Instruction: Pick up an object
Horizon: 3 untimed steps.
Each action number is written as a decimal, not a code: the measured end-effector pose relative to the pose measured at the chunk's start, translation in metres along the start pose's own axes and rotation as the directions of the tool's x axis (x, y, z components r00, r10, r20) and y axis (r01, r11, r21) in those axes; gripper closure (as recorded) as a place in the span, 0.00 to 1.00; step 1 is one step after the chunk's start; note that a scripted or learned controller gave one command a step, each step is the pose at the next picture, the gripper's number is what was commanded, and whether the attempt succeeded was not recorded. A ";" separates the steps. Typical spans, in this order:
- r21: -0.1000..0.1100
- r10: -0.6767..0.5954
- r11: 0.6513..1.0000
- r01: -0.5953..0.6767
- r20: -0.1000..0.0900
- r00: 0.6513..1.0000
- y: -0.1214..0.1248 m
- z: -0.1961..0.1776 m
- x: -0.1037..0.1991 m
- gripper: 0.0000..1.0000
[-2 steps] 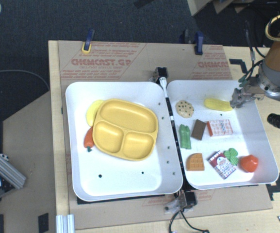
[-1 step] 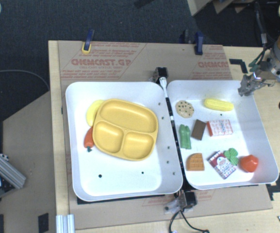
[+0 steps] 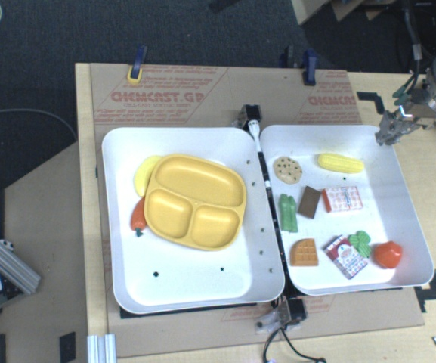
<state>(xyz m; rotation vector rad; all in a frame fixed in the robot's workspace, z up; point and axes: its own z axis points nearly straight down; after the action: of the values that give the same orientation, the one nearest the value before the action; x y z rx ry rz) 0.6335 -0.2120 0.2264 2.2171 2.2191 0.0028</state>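
On the bench (image 3: 202,89) sit two shallow white bins side by side, touching along their inner edges. Of these, the left bin (image 3: 127,225) holds the biggest item, a yellow divided tray (image 3: 195,201) lying upside-up with three compartments showing. It partly covers a yellow banana-like piece (image 3: 145,174) at its upper left and a red and orange pepper-like toy (image 3: 138,216) at its left side. Next to it, the right bin (image 3: 403,195) holds a scatter of small play foods. A yellow corn cob (image 3: 341,162) lies near the far wall, with a round cookie (image 3: 287,169) to its left. Below them in a loose row are a green pea pod (image 3: 287,211), a brown chocolate block (image 3: 310,201) and a red-and-white packet (image 3: 343,199). Nearer the front wall are an orange waffle square (image 3: 304,252), a second red-and-white packet (image 3: 344,256) touching a green leafy piece (image 3: 360,241), and a red tomato (image 3: 388,255) just beside them. At the upper right, the gripper (image 3: 394,131) hangs over the far right corner of the right bin, well apart from every toy; whether its fingers are spread or closed cannot be told, and nothing is seen between them.
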 end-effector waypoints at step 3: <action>0.007 -0.004 1.000 0.004 -0.004 1.000 -0.007 0.010 0.157 1.00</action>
<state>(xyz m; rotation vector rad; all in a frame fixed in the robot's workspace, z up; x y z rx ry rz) 0.6266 -0.0548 0.2158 2.2178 2.2292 -0.0001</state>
